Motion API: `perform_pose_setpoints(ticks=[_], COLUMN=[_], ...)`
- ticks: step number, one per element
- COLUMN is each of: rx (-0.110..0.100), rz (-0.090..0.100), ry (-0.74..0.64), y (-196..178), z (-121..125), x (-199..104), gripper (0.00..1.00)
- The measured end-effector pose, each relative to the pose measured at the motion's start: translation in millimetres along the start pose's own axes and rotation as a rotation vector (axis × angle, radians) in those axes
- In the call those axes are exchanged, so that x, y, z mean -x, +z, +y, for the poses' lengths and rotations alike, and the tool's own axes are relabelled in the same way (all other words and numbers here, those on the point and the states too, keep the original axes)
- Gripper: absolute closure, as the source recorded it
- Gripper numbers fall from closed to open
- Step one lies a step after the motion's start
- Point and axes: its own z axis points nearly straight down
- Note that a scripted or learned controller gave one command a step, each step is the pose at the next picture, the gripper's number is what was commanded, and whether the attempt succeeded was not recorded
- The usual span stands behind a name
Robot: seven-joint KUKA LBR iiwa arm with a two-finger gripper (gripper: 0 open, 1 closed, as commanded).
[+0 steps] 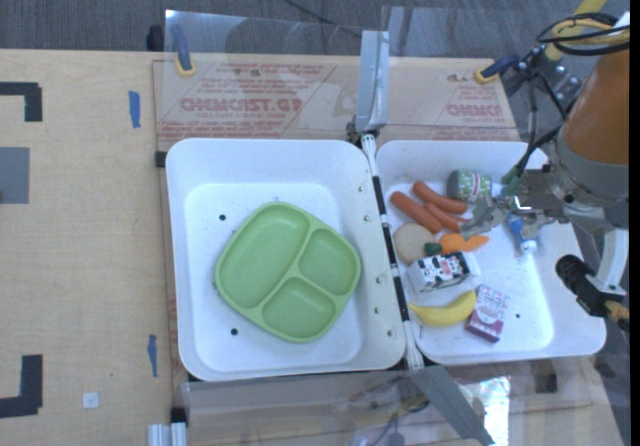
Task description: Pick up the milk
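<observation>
A: Starting at the left, what sits on the desk point(80, 234)?

B: The left bin point(190, 184) holds a green divided plate point(288, 271), lying flat near the bin's middle.

A: And the right bin point(575, 329)?

B: Its left half is crowded. A pale round item point(409, 240) lies by the left wall, with two orange sausages point(428, 206) above it and a carrot point(462, 244) just to its right. The milk point(441, 272), a small black-and-white spotted carton, lies on its side just below the carrot. A banana point(445, 311) curves beneath the carton, and a small red box point(489, 313) sits just right of the banana.

A: Where is the tool?

B: The tool point(490, 214) hangs above the bin's upper middle, beside a green can point(468, 183), up and to the right of the milk and apart from it. Whether it is open or closed cannot be told. The grey arm point(600, 124) enters from the right.
</observation>
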Motion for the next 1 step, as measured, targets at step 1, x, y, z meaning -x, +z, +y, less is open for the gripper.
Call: perform_pose_setpoints(ticks=[1], rx=[0.001], rz=[0.0], ry=[-0.041], y=[116.3], z=[-12.5], x=[-2.7], gripper=[0.0])
